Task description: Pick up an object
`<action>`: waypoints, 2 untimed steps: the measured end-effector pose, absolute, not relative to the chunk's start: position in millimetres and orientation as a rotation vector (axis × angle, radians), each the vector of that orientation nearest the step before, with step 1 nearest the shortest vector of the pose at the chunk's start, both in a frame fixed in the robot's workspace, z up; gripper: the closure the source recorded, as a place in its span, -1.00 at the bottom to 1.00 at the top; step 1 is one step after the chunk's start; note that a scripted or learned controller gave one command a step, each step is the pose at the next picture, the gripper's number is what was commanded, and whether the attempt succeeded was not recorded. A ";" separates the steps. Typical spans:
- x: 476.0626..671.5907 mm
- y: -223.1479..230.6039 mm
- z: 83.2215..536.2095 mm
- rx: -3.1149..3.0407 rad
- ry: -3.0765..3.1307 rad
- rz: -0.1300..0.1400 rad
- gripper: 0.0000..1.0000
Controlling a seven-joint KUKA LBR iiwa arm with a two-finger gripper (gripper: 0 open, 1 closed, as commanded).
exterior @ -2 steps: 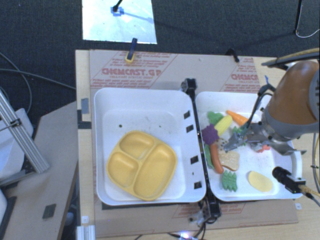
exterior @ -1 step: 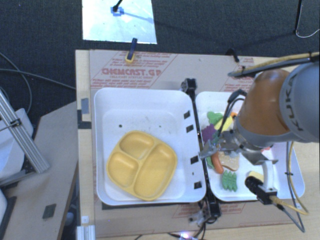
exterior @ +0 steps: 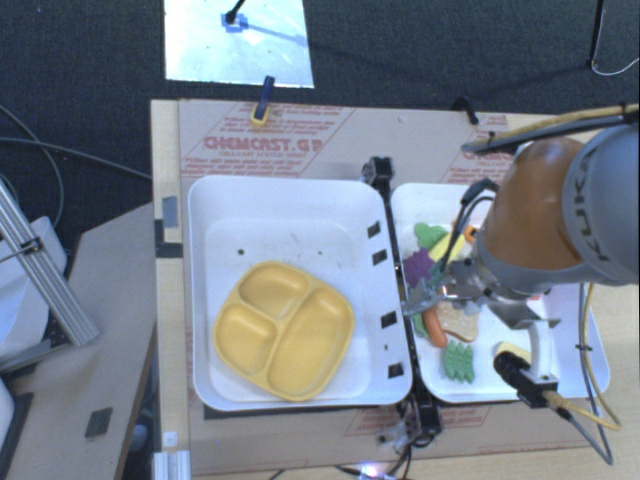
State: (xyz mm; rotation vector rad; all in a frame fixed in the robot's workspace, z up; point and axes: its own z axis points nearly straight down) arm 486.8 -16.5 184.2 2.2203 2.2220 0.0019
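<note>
Carrot (exterior: 434, 327) looks light, rigid, slick plastic; grasp across its narrow middle; gripper (exterior: 428, 299) state: cannot tell.

The arm (exterior: 570, 218) comes in from the right, a thick grey body with "KUKA" lettering on its upper casing and a broad orange band just above the wrist. It bends downward, so the wrist points down and a little to the left. Below the band sits a cluster of grey metal fittings, and the pincer (exterior: 428, 300) hangs low at the arm's left end. A black cable loops from the top of the orange band down its left side. The pincer's tips are too cluttered to make out clearly.
</note>
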 end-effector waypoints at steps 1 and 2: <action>488.2 -16.4 195.2 2.216 2.223 0.006 1.00; 488.0 -16.3 194.7 2.218 2.222 0.005 -1.00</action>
